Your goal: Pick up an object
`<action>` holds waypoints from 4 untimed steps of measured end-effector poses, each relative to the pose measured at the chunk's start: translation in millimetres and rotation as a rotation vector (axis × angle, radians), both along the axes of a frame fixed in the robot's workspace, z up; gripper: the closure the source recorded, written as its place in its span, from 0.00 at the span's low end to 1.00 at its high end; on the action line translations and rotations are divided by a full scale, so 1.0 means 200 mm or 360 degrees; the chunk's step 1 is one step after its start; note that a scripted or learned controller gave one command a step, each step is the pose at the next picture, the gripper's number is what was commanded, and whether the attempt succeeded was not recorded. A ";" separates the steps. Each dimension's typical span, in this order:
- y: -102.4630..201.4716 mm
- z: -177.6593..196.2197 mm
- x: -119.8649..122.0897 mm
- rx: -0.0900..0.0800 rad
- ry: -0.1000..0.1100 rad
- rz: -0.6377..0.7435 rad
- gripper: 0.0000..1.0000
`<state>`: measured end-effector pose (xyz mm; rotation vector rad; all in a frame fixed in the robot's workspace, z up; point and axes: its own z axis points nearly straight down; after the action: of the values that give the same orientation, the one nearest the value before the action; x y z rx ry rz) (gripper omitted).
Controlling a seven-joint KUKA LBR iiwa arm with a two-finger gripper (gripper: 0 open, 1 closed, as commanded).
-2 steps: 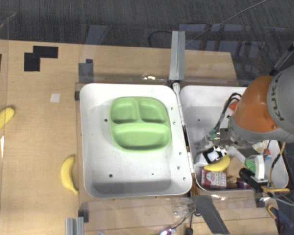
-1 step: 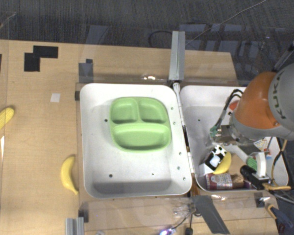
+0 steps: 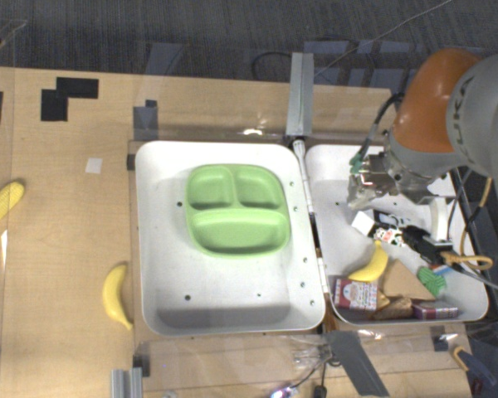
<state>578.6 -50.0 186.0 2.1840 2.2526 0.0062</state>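
My gripper (image 3: 366, 182) hangs low over the upper part of the right bin (image 3: 332, 168), under the grey arm with its orange band (image 3: 432, 98). Just below it lie small white and black items (image 3: 392, 225). A yellow banana (image 3: 372, 264) lies lower in that bin. Beside it are a dark red box (image 3: 354, 295), a brown packet (image 3: 401, 290) and a green piece (image 3: 432, 282). I see nothing held in the gripper.
The left bin (image 3: 162, 247) holds a green divided plate (image 3: 236, 207). On the bench to the left lie another banana (image 3: 116, 295) and a yellow corn cob (image 3: 2, 204). A metal rail (image 3: 299, 98) stands behind the bins.
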 end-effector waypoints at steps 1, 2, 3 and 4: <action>0.00 0.00 0.00 0.0000 0.0001 0.0000 0.00; -0.21 -0.28 -0.14 -0.0003 -0.0010 0.0064 0.00; -0.29 -0.47 -0.32 -0.0010 -0.0022 0.0138 0.00; -0.28 -0.42 -0.31 -0.0002 -0.0029 0.0142 1.00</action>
<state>516.6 -105.2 102.6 2.0721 2.3372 0.0246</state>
